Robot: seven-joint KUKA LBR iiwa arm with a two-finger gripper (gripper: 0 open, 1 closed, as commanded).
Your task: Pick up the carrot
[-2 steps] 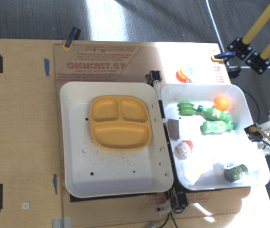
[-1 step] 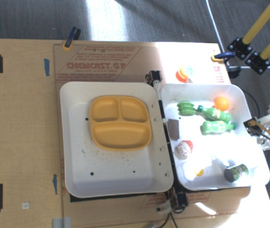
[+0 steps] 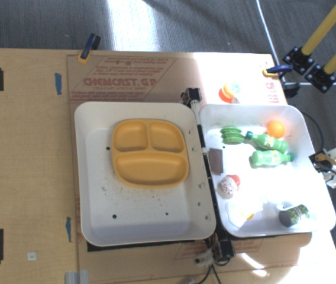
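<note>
We see a round orange toy (image 3: pixel 275 128) in the right bin (image 3: pixel 319 188) (touching a green bottle (image 3: pixel 267 141)). We cannot tell how the pincer is.

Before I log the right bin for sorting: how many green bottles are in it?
2. One green bottle lies near the bin's far side, beside the orange ball; the other green bottle lies just nearer the camera. Glare may hide more.

Sunlight streaks a grey carpeted floor (image 3: pixel 156 10) behind the cardboard-covered bench (image 3: pixel 26 158) with yellow stand legs (image 3: pixel 328 16).
</note>
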